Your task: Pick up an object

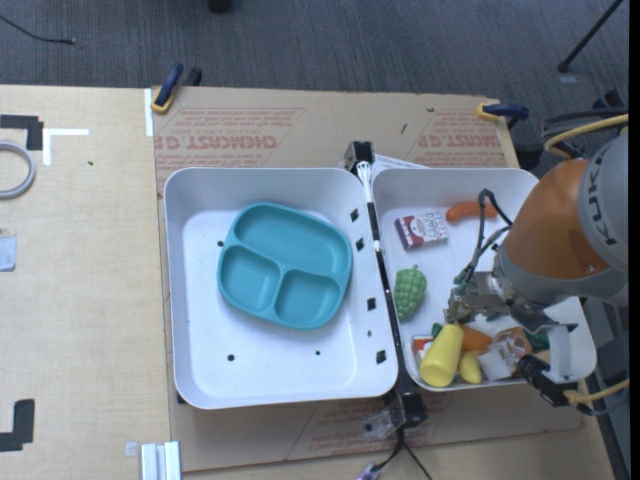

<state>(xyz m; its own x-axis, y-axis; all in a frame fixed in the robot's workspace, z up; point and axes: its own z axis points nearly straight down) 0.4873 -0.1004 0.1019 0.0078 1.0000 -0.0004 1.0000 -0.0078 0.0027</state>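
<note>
The right bin point(520, 183) holds several small objects. A red and white carton point(421, 229) lies near its far side, with an orange sausage-shaped piece point(465, 211) behind it. A green bumpy fruit point(408, 291) rests by the left wall. At the near edge lie a yellow bottle point(441, 356), a small yellow piece point(470, 367), an orange piece point(476, 338) and a printed packet point(505, 353). My gripper point(468, 305) hangs low in this bin, just above the near cluster and right of the green fruit. The wrist hides what is under it.
A teal divided plate point(285, 265) lies in the left bin point(200, 358). A ridge with clips point(375, 268) separates the bins. The arm's orange band point(560, 233) covers the right bin's right side. Cardboard point(240, 133) surrounds the bins.
</note>
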